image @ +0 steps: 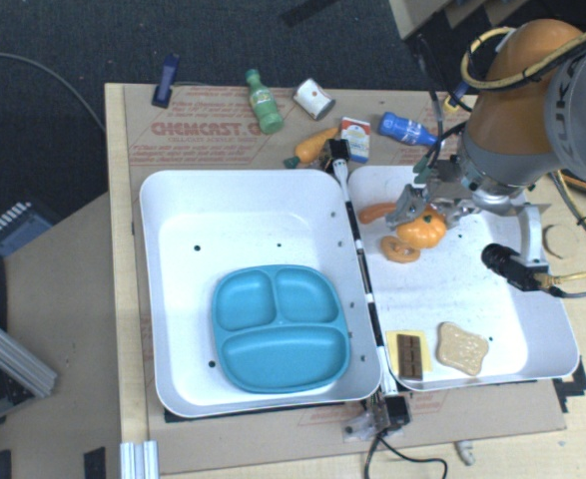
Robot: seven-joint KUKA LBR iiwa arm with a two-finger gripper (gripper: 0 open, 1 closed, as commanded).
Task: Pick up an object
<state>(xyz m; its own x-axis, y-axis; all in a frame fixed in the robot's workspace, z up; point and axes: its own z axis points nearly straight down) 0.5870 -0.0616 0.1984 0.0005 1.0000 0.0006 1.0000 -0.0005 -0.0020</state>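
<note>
Looking down from the camera view, the blue plate (280, 327) makes the handiest marker. It lies flat in the left bin (173, 218), toward that bin's near edge, with its three compartments facing up. Right of the plate, across the seam where the two bins meet, is the right bin (532, 317). The hand (424, 208) hangs over the far part of that bin, up and to the right of the plate, at the end of the grey arm (517, 153) with its orange band. Directly under the hand, touching it or very nearly so, sits a round orange fruit (420, 232). I cannot tell from this angle whether the hand is open or closed, nor whether it has any grip on the fruit. On the plate side of the fruit, touching it, lies an orange ring (402, 252). A little farther back from the plate is a thin reddish-orange stick (376, 212). Level with the plate's near edge and close to the seam is a brown bar (409, 355) on a yellow card. A tan biscuit (462, 348) lies just beyond the bar, on the side away from the plate. Behind the plate, past the bins on the bare counter (123, 317), a dark blue pen (165, 80), a green bottle (265, 102), a white can (313, 98), a small carton (354, 138) and a blue bottle (404, 128) lie in a loose row.
</note>
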